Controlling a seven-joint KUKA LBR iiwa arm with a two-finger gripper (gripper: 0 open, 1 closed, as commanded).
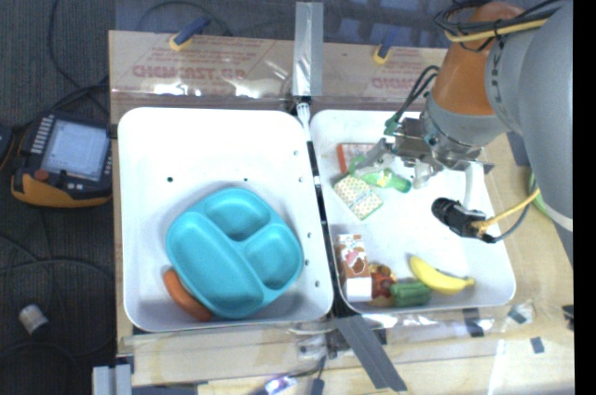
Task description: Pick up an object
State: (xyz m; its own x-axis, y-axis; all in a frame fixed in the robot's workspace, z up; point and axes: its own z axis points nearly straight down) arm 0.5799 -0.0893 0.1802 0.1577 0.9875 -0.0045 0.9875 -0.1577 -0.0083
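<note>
the gripper (396,162) hangs low over the right bin (498,286), its tips just beside a green item (391,181) and a patterned packet (358,196); jaw state is unclear, possibly touching the green item.

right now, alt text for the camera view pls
The gripper hangs over the right bin, above a patterned packet. A banana lies near that bin's front; the left bin holds a blue divided plate.
</note>
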